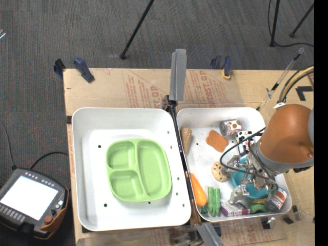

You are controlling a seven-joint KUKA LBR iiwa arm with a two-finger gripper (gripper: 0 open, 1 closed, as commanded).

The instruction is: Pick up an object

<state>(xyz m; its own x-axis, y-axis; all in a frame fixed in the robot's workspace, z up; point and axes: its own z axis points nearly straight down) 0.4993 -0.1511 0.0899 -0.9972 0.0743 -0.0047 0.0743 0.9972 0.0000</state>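
Camera view: slanted look down on bench (pixel 123 88).
Gripper (pixel 245 181): low in right bin (pixel 205 118), over a teal bowl (pixel 254 191); grip state cannot be told.
Teal bowl: small, round, partly hidden by gripper.
Cookie (pixel 220 171): just left of bowl.
Carrot (pixel 198 189): farther left, by bin wall.
Green tray (pixel 138 169): left bin (pixel 87 137).

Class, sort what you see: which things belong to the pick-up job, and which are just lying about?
Job: gripper, over the right bin; carrot, cookie, small can, green beans.

Lying about: green divided plate in left bin, tablet, clamps.
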